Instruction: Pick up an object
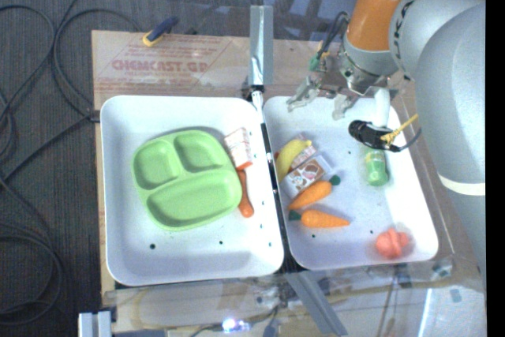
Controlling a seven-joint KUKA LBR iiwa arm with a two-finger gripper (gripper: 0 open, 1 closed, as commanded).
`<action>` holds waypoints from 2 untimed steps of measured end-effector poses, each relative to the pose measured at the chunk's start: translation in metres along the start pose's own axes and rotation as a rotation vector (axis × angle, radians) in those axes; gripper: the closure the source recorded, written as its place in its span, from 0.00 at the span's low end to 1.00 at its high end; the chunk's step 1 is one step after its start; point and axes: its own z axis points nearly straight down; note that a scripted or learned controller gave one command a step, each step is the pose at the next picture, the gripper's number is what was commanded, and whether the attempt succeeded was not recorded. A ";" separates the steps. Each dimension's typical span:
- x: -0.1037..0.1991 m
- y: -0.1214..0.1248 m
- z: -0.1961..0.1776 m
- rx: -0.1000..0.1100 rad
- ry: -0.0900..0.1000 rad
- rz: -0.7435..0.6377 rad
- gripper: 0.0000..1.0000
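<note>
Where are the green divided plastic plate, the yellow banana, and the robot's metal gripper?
Green divided plastic plate (188,179), camera view: the ridge between its compartments.
Yellow banana (289,155), camera view: middle of its curved body.
Metal gripper (319,99), camera view: midway between its fingertips.

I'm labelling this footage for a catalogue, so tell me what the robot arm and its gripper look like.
The arm is bulky, rounded and light grey, with a glossy orange band above the wrist. Thin dark cables loop around the top of that band. Below it sits a darker metal wrist section with small green fittings at its side, ending in a gripper with slim silvery metal fingers.
</note>
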 end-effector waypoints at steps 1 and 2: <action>-0.046 -0.024 0.081 -0.017 0.001 -0.059 0.00; -0.028 -0.061 0.087 -0.030 0.000 -0.024 0.00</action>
